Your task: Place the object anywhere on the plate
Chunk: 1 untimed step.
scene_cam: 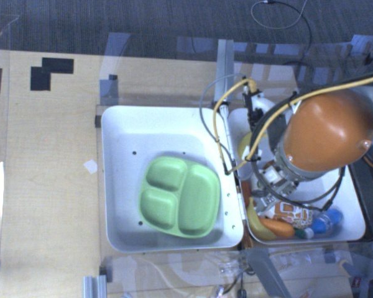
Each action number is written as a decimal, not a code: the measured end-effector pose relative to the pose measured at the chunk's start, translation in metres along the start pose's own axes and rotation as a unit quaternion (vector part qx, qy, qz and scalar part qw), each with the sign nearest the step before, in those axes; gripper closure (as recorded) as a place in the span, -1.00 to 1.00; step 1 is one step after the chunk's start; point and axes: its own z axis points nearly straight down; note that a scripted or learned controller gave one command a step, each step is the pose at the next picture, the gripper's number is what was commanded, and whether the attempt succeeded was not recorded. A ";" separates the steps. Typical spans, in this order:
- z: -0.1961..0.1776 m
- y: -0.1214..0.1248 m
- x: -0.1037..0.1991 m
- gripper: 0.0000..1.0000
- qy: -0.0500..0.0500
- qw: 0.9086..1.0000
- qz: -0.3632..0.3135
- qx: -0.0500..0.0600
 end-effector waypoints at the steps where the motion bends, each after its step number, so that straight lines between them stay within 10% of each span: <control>1: -0.083 0.002 0.007 1.00 0.001 0.995 -0.104 0.003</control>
